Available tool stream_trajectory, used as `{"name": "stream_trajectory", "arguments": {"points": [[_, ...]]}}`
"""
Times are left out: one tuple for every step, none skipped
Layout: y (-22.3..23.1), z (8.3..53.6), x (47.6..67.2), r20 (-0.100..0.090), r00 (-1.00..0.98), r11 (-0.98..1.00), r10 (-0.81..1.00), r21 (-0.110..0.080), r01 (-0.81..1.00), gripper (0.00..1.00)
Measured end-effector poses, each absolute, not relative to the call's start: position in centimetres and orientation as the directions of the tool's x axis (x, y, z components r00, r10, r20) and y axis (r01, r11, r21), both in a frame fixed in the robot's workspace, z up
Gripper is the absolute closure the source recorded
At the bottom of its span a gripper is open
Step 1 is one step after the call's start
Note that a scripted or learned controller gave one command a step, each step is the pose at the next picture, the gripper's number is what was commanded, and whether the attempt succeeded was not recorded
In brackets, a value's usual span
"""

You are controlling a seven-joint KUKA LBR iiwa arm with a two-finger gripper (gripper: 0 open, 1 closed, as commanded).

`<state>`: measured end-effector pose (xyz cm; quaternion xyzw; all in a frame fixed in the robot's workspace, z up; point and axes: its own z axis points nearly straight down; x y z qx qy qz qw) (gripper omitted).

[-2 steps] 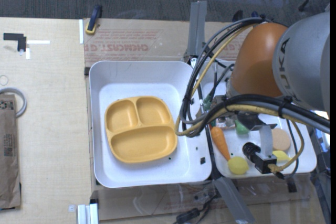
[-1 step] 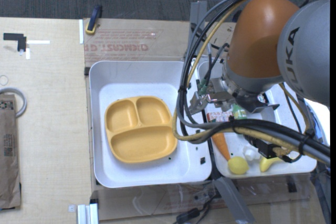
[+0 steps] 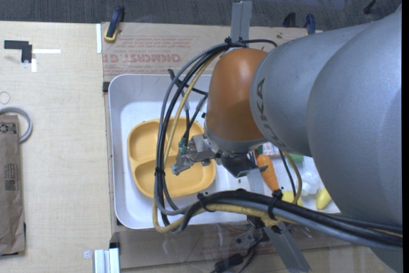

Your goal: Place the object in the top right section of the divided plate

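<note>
Gripper (image 3: 184,163) sits over the yellow divided plate (image 3: 146,156), at its right edge; can't tell its state. Carrot (image 3: 269,174) lies right of the plate.

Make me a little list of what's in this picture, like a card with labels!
plate: yellow divided plate lying in the left white bin
arm: grey arm with orange band, reaching in from the right, above the plate
gripper: hangs over the plate's right part; fingers too hidden to judge
carrot: orange toy carrot, right of the plate
yellow thing: small yellow item at far right, kind unclear
cables: black and yellow cables looping across the plate
</note>
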<state>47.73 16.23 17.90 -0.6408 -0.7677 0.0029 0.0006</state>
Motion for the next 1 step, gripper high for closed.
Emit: {"name": "stream_trajectory", "arguments": {"points": [[10.67, 9.14, 47.74, -0.001, -0.299, 0.299, 0.954, -0.001, 0.954, 0.00]]}}
